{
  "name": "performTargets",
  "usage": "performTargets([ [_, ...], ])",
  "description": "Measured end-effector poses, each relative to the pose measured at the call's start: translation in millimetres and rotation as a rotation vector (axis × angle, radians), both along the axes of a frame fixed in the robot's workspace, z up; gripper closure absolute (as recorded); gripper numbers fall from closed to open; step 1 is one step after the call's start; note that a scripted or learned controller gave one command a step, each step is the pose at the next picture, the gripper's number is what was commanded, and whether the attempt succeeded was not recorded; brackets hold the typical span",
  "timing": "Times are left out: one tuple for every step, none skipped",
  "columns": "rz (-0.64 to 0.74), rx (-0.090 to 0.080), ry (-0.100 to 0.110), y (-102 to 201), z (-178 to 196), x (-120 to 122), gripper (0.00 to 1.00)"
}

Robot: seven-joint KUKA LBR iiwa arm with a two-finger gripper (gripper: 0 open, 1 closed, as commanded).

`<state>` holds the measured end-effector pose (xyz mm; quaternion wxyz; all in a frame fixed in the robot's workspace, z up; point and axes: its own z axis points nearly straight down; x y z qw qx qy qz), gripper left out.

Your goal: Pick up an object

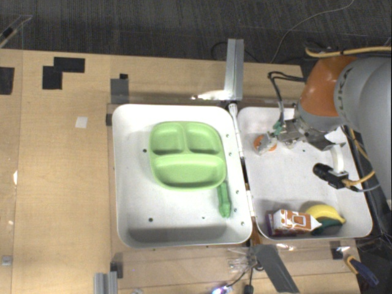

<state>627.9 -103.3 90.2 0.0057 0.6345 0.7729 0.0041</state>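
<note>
Nearest, along the lower edge of the right bin [288, 185] at the lower right of the frame: a brown carton [292, 222] on its side, long axis left to right; touching its right end, a yellow banana [324, 212], curved over something dark; both well apart from the tool, toward the bottom of the frame.

Further up, in the left bin [131, 182] at mid-frame: a green utensil [224, 201] lying top to bottom, just below the right corner of a green divided plate [187, 155]; across the shared rim, so awkward to reach.

Furthest, in the upper part of the right bin: a small orange-and-white object [264, 143], too small and blurred to name or to give a long axis; just beside it, to its right and slightly higher in the frame, the gripper [285, 131]; contact or a gap between the two, impossible to say; opening of the gripper likewise cannot be told, nothing plainly held.

Judged the likeliest pick: that small object, a short shift toward the frame's left and slightly downward.
</note>
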Motion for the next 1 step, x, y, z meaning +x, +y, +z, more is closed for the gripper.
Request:
performTargets([
  [-0.003,-0.001,0.005,11.4,-1.6,43.7,0.00],
])
